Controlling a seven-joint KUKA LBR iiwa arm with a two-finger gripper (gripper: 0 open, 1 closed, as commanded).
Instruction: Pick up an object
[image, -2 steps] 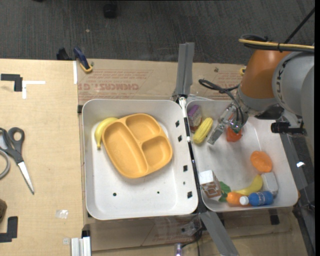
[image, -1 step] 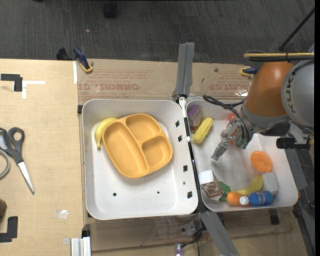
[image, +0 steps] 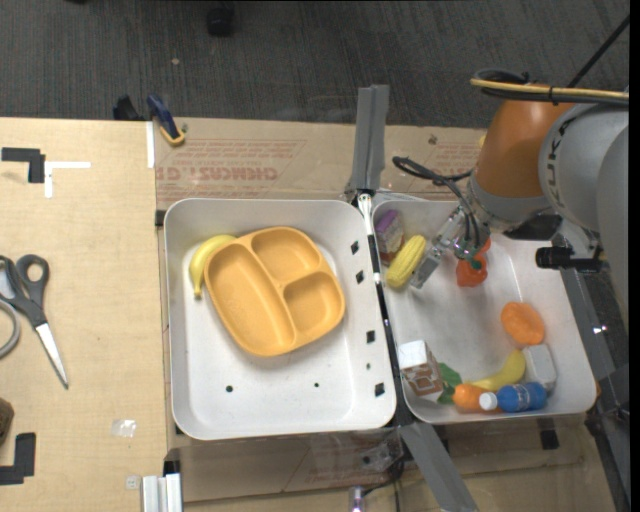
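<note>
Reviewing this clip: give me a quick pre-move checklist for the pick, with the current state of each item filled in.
1. Gripper is over the right bin: ok.
2. An object lies near it: ok, the small orange-red toy sits just below, the yellow oblong toy to its left.
3. Anything held between the fingers: cannot tell.
4. Target free of neighbours: ok, the orange-red toy stands apart.
5. Left bin contents out of the way: ok, the divided yellow plate and the banana lie there.
</note>
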